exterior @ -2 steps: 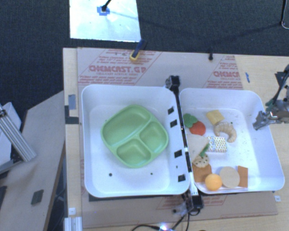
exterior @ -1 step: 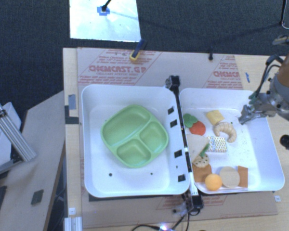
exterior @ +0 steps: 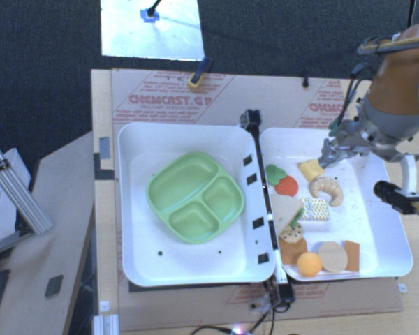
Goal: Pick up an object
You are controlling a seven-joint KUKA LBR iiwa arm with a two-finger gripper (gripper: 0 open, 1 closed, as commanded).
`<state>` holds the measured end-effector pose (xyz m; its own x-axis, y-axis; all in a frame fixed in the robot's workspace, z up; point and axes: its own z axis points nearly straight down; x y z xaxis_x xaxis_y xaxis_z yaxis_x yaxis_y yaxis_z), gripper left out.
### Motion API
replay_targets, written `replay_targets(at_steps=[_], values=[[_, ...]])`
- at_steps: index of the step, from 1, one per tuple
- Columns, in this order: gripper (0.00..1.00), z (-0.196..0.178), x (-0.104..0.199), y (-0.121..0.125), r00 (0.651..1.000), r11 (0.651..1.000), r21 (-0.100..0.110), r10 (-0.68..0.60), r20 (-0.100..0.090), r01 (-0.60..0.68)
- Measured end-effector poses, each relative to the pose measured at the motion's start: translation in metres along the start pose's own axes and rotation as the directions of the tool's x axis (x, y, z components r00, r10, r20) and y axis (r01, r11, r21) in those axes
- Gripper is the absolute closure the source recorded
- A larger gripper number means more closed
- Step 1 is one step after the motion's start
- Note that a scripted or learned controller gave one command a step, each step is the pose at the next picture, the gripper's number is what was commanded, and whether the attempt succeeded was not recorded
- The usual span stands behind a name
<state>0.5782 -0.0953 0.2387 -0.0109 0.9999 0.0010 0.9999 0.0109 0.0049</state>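
I see the pickable pieces all lying in the right bin point(exterior: 387, 253): a yellow cheese wedge point(exterior: 310, 169) beside a curled croissant point(exterior: 327, 189), a red tomato with green leaf point(exterior: 284, 183), a patterned wrapped block point(exterior: 315, 209), an orange ball point(exterior: 309, 264) touching a pale round disc point(exterior: 332, 257).

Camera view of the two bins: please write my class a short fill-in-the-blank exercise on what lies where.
1. The green plate lies in the ____ bin.
2. The plate has ____ compartments.
3. The orange ball lies in the ____ bin.
4. The gripper hangs over the ____ bin.

Missing words: left; three; right; right
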Motion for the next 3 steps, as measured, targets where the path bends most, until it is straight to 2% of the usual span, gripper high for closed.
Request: replay_targets(at_steps=[2,3], values=[[1.00,0.001,0.087,0.025,1.000,1.000,0.002,0.003,0.001,-0.003],[1.00,0.016,0.130,0.050,1.000,1.000,0.001,0.003,0.001,-0.003]])
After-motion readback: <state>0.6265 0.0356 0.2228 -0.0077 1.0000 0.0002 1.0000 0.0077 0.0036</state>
